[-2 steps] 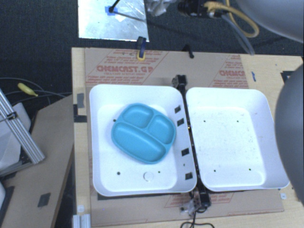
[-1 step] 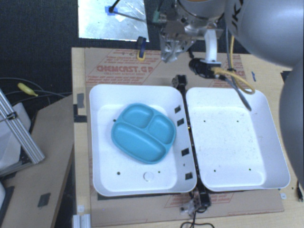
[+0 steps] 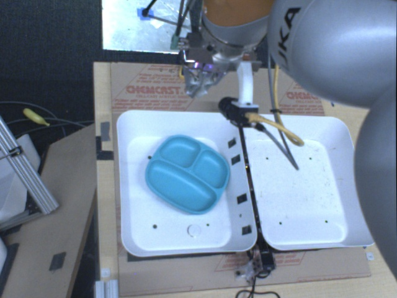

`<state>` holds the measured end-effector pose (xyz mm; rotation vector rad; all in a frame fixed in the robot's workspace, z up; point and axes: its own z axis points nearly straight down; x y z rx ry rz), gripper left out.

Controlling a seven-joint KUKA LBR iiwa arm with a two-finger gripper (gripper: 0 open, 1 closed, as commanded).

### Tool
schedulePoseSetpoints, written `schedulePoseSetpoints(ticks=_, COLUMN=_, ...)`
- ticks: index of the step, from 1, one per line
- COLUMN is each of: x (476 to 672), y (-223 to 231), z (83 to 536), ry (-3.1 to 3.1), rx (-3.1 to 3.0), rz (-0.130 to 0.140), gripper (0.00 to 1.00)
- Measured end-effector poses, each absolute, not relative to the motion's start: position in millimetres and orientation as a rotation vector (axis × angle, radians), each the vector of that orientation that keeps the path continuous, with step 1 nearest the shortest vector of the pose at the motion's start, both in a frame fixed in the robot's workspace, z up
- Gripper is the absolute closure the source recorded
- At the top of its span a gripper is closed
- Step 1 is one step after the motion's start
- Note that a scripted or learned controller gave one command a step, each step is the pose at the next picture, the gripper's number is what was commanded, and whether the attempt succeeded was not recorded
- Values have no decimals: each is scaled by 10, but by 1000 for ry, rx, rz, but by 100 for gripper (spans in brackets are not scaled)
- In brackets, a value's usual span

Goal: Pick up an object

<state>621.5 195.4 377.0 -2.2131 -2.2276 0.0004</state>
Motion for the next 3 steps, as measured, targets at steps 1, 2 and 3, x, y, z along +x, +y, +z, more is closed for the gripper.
schedulePoseSetpoints(ticks=1, x=5352, y=2025, z=3852, ry=-2228, rx=-2211, rz=-2, gripper=100)
schedulePoseSetpoints(ticks=2, x=5489, y=1576, z=3237, ry=-2216, rx=-2226, rz=7, gripper=100)
schedulePoseSetpoints(ticks=3, x=5240, y=1570, z=4680, ry=-2232, rx=-2221, rz=-25, gripper=100)
